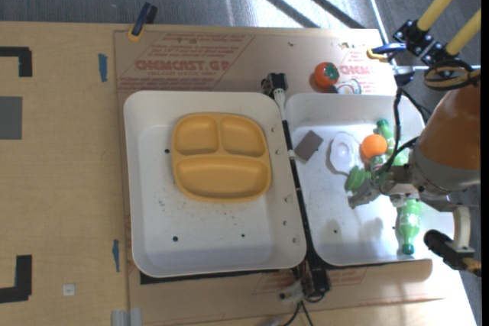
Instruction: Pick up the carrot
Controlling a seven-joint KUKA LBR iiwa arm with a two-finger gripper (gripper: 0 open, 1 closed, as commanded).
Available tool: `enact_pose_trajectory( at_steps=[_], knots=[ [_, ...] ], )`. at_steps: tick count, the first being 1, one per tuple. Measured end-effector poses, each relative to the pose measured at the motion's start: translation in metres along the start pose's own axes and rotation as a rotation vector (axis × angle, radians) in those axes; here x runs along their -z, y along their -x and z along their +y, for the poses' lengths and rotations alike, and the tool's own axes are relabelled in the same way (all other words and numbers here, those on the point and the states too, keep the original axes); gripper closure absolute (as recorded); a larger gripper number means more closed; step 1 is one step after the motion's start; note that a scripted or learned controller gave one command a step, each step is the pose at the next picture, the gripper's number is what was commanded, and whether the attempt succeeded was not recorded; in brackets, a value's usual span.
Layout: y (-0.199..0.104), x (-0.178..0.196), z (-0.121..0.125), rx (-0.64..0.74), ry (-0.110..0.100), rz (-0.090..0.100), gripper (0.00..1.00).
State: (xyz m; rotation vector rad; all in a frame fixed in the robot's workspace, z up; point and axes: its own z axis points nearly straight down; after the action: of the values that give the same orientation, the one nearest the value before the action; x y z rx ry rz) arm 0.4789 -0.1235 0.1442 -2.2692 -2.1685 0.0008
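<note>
The carrot [374, 146] shows as an orange rounded piece with green leaves at its far end, lying in the right bin [336, 240] near the bin's right wall. My gripper [368, 192] hangs just in front of it, low over the bin, with the grey arm and its orange band [458, 135] coming in from the right. A green leafy piece [355, 179] sits right against the gripper's left side; I cannot make out whether it belongs to the carrot. The carrot's orange body is beside the gripper, not visibly in it.
The right bin also holds a grey square [308, 145], a white disc [341, 151] and a green bottle [408, 222] at the front right. A yellow divided plate [221, 155] lies in the left bin [153, 225]. A red-orange tomato-like toy [326, 75] rests behind the bins.
</note>
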Motion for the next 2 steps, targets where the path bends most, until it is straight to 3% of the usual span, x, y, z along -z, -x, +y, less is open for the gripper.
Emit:
enact_pose_trajectory(
  at_steps=[1, 2],
  knots=[
    [-0.025, 0.006, -0.001, 0.075, 0.0, 0.0, 0.0],
    [-0.065, 0.04, -0.002, 0.269, 0.005, -0.003, 0.0]
  ],
)
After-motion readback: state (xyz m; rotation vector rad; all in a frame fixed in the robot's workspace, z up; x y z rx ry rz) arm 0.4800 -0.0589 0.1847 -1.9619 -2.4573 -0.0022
